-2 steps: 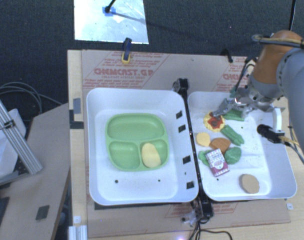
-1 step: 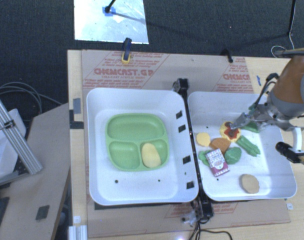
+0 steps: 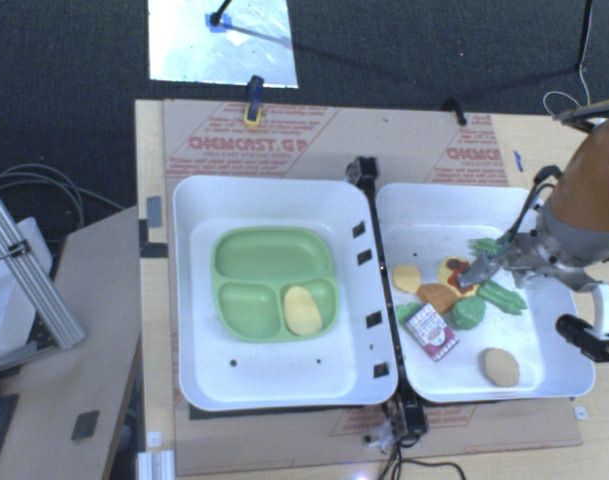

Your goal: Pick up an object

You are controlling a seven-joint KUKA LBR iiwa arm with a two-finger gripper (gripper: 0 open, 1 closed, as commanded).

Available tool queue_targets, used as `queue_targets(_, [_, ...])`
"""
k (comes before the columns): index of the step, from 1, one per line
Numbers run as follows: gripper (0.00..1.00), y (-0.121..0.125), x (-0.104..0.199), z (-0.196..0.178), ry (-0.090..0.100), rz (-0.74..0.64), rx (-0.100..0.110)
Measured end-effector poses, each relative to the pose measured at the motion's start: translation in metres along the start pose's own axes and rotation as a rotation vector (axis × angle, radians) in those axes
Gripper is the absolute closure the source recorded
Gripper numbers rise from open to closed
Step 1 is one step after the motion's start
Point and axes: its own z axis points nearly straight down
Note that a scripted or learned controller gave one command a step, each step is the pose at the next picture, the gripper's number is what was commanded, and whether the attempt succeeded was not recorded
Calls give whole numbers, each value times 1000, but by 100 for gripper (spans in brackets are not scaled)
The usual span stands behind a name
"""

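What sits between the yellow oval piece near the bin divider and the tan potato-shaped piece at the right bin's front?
In the camera view, a small red-and-white carton lies between the yellow oval piece and the tan potato-shaped piece.

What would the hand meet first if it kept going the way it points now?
Likely the orange piece in the right bin: the hand points down-left at that cluster. Depth is unclear from above.
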Motion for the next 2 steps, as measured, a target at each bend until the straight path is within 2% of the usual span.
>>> queue_targets(1, [0,-57,27,63,1,1,4])
queue_targets(2, [0,15,74,60,-1,-9,-8])
